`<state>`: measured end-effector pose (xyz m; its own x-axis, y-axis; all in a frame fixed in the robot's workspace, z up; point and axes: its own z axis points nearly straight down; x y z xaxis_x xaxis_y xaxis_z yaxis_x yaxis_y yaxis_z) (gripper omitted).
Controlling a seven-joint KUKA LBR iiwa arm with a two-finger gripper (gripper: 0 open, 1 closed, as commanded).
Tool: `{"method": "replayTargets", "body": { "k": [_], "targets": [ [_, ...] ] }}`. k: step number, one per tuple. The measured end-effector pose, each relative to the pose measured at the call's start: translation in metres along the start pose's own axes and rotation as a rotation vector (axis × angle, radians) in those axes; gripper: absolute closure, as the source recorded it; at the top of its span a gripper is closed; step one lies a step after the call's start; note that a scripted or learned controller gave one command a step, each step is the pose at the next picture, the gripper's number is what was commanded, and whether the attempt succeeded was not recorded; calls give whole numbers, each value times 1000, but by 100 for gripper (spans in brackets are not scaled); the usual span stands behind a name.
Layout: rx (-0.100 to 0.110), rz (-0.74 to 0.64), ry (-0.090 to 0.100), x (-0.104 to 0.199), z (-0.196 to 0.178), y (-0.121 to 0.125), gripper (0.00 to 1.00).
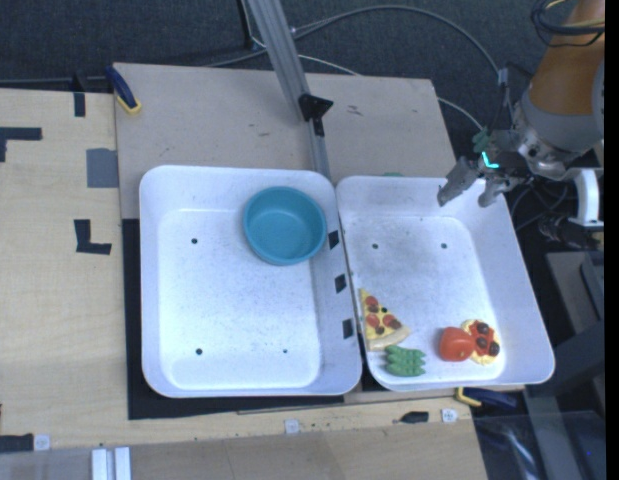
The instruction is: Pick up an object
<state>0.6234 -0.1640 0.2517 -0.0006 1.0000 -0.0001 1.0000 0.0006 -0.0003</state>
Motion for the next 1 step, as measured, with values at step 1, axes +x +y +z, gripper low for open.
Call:
{"method": "replayTargets", "body": {
  "k": [1],
  "targets": [
    [0,0,0,0,0,0,0]
  ]
}}
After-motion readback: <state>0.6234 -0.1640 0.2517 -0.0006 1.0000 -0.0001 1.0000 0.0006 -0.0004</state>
